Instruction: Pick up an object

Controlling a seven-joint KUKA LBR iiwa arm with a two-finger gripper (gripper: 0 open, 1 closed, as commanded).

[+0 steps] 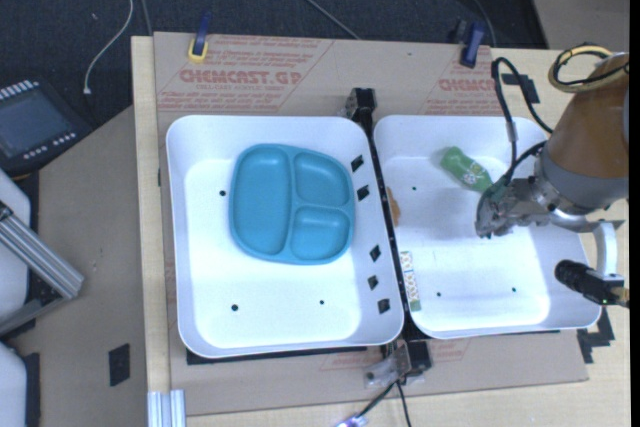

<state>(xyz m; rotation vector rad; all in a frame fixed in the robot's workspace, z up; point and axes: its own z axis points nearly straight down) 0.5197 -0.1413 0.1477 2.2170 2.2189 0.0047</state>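
Bench point(250, 65), two white bins point(200, 315); dark floor point(60, 35)

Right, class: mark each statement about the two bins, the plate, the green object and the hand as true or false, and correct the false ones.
1. The blue plate lies in the left bin. True.
2. The green object lies on the plate. False: it lies in the right bin.
3. The plate has three compartments. True.
4. The hand hovers over the left bin. False: it is over the right bin.
5. The green object is beyond the hand, toward the bin's far side. True.
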